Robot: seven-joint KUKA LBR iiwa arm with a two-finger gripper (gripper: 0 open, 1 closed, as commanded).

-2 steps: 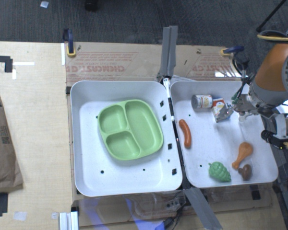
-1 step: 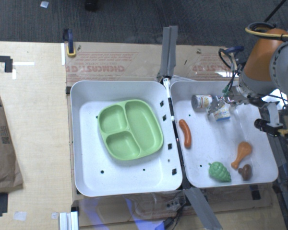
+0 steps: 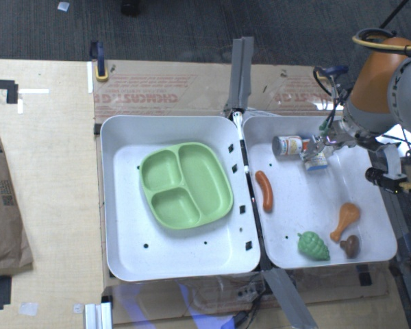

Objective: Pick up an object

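Observation:
In the right bin [image 3: 370, 184] lie a small can [image 3: 290, 144] on its side at the back, a red-orange sausage [image 3: 264, 190] near the left wall, a green bumpy fruit [image 3: 314, 246] at the front, and a tan drumstick [image 3: 345, 220] with a dark brown lump [image 3: 351, 245] beside it. My gripper [image 3: 317, 155] hangs low in the back of this bin, just right of the can and touching or nearly touching its end. Nothing can be made out held in it.
The left bin [image 3: 123, 204] holds a green divided plate [image 3: 186, 184]. A grey divider bar [image 3: 241, 74] runs between the bins at the back. The arm's orange band [image 3: 380, 81] hangs over the right bin's back right corner. A brown paper bag [image 3: 3, 204] lies far left.

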